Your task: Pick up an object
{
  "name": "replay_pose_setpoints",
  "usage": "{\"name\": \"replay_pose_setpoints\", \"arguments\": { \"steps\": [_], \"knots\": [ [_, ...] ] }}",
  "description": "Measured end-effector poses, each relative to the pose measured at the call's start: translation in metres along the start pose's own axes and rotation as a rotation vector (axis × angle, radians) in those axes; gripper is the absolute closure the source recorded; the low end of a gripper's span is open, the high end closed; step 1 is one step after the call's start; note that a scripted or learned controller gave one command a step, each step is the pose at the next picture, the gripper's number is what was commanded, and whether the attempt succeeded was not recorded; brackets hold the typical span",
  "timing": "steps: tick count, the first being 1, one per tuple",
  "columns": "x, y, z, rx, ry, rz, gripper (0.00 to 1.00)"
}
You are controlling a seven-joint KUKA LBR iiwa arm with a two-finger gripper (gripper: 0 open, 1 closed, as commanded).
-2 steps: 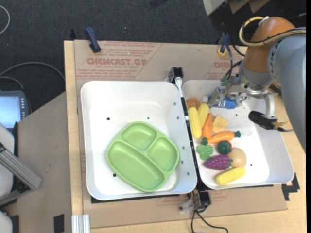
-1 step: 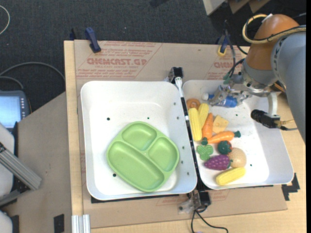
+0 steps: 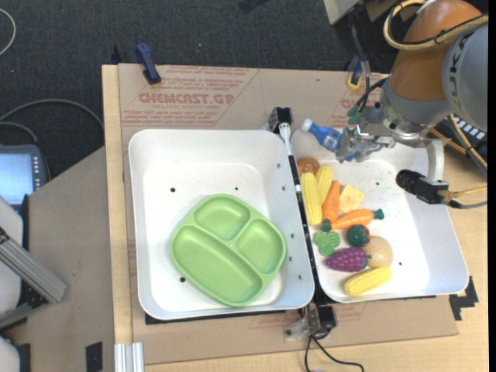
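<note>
Dark carpet surrounds a brown cardboard-topped bench (image 3: pixel 194 99) printed with red lettering, and on it sit 2 shallow white plastic bins side by side. The left bin (image 3: pixel 155 169) holds a light green plastic plate with 3 compartments (image 3: pixel 227 248), lying flat toward its near side. The right bin (image 3: pixel 430 239) carries a heap of plastic toy food along its left edge: 2 yellow corn cobs (image 3: pixel 314 194) lying lengthwise, an orange carrot (image 3: pixel 331 202) beside them, a pale yellow wedge (image 3: pixel 351 198), a second carrot with a green top (image 3: pixel 356 218), a green broccoli piece (image 3: pixel 326 242), a purple bunch of grapes (image 3: pixel 346 260), a tan rounded piece (image 3: pixel 379 249) and a yellow banana-like piece (image 3: pixel 366 280) nearest the front rim. A small brown piece (image 3: pixel 308 164) sits at the far end of the cobs. The grey arm with its orange band (image 3: pixel 430 33) reaches in from the right, and its metal gripper (image 3: pixel 353 144) hangs over the far left corner of that bin, just beside a blue and white object (image 3: pixel 322 136) at the rim. Whether the jaws are wide or narrow I cannot tell from here, and nothing is visibly between them.
</note>
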State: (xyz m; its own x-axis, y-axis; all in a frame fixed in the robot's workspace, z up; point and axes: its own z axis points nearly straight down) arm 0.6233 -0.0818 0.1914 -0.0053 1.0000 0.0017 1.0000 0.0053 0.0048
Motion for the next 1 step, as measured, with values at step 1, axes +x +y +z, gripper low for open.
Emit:
{"name": "replay_pose_setpoints", "arguments": {
  "steps": [1],
  "knots": [
    [-0.0035, -0.0006, 0.0065, 0.007, -0.001, 0.005, 0.0]
  ]
}}
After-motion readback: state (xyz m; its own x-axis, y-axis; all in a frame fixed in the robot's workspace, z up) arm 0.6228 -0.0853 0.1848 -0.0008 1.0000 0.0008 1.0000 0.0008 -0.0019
